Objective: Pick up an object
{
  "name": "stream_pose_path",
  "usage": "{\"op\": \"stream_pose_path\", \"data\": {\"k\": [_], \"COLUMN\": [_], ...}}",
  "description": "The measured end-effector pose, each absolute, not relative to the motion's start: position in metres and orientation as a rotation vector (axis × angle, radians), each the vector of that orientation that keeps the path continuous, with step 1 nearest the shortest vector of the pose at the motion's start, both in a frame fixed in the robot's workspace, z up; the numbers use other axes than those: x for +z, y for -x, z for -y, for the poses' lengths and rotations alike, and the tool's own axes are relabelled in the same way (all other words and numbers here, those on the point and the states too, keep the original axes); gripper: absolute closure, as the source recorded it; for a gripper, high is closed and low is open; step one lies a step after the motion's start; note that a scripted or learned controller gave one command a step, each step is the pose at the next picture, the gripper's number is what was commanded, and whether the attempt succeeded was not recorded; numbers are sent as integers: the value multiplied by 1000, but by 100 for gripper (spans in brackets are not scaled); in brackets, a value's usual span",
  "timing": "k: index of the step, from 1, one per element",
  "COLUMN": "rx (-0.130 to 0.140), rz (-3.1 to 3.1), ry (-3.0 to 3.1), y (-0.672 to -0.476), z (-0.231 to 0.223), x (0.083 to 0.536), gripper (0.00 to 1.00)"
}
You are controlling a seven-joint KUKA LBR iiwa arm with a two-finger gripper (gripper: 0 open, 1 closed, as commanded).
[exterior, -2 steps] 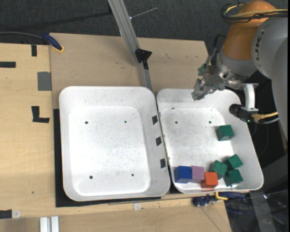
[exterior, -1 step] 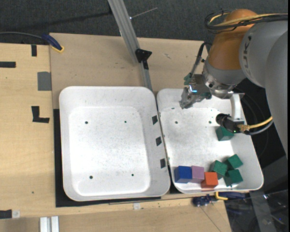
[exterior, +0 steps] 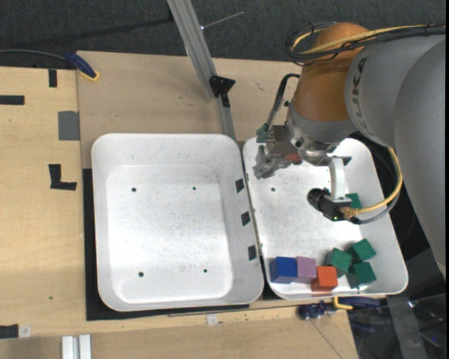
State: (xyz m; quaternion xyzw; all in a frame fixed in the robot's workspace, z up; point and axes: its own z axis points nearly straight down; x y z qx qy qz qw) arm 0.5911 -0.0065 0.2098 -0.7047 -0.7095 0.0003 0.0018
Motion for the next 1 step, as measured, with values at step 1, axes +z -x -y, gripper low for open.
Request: {"op": "stream_pose_path", "data": {"k": [1], "rx": [2], "rz": [2227], "ry": [2210], "y": [-571], "z": [-50], "x": [208], "gripper": [100]}}
